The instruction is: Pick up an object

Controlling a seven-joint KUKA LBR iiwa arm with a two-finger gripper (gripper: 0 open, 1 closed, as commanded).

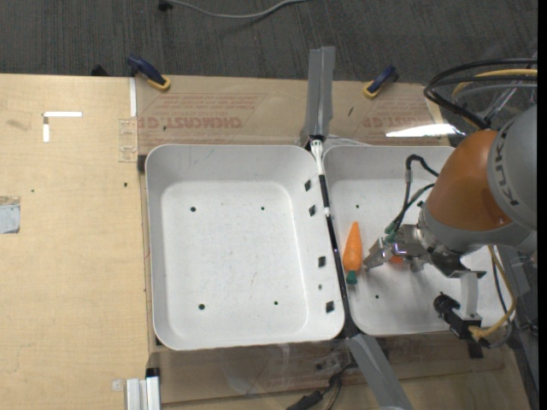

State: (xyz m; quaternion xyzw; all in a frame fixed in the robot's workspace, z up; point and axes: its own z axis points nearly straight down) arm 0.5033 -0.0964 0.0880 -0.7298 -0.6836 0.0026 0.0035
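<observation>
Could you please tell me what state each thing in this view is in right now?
carrot: lying in the right bin, by its left wall, not lifted.
gripper: low in the right bin, just right of the carrot.
small orange-red object: at the gripper, too hidden to identify.
right bin: holds the carrot and the gripper.
left bin: sits beside the right bin, touching it.

A toy carrot [352, 245] was seen in the right bin [376, 314], laid flat on the floor. It was orange, with a small green tip at its near end. It was set lengthwise along the bin's left wall, just beside that wall, roughly midway between the far and near walls, its narrow orange end pointed toward the far wall.
</observation>
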